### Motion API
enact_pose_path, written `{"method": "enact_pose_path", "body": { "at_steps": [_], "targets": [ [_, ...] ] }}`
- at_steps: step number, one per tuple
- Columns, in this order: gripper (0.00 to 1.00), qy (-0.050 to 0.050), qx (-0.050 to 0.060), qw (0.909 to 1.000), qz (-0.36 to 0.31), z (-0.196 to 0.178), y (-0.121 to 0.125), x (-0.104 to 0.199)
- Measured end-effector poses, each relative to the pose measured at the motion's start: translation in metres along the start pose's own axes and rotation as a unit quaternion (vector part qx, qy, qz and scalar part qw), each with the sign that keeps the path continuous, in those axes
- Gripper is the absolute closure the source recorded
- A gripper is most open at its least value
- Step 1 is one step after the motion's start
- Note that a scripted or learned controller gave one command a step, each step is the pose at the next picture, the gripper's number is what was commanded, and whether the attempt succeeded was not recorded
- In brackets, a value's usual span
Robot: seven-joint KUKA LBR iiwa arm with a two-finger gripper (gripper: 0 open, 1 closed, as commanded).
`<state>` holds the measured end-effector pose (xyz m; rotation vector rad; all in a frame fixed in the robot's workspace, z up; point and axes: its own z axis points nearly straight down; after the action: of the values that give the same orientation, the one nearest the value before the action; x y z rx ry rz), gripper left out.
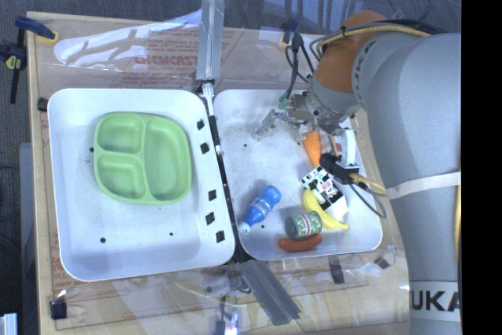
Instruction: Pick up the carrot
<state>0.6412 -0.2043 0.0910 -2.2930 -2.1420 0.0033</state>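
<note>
Camera view: the grey arm (416, 169) rises closest to the lens, covering the right side of the frame, its orange band (345, 63) above the wrist; the gripper (314, 120) is lowered into the far part of the right bin (235, 169); whether it is spread or pressed together cannot be told from this angle. The carrot (313, 147) lies in the right bin just beside the gripper, on its near side, partly masked by the wrist hardware; nothing shows it gripped. Nearer the front of that bin: a black-and-white patterned block (320, 182) touching a banana (323, 214); a small can (303, 224) against the banana; a red sausage (300, 243) by the front wall; a blue bottle (261, 205) lying tilted near the divider. The left bin (70, 231) holds a green divided plate (143, 157), well apart from the rest.
</note>
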Motion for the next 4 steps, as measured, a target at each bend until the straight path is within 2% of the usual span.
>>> {"method": "enact_pose_path", "body": {
  "at_steps": [1, 2, 3, 4],
  "targets": [
    [0.0, 0.0, -0.001, 0.9996, -0.03, -0.058, -0.053, -0.003],
    [0.0, 0.0, 0.0, 0.9995, -0.03, 0.0, -0.001, -0.001],
    [0.0, 0.0, 0.0, 0.9986, 0.053, -0.08, -0.055, -0.009],
    [0.0, 0.0, -0.001, 0.9965, 0.083, -0.112, -0.036, -0.004]
  ]
}}
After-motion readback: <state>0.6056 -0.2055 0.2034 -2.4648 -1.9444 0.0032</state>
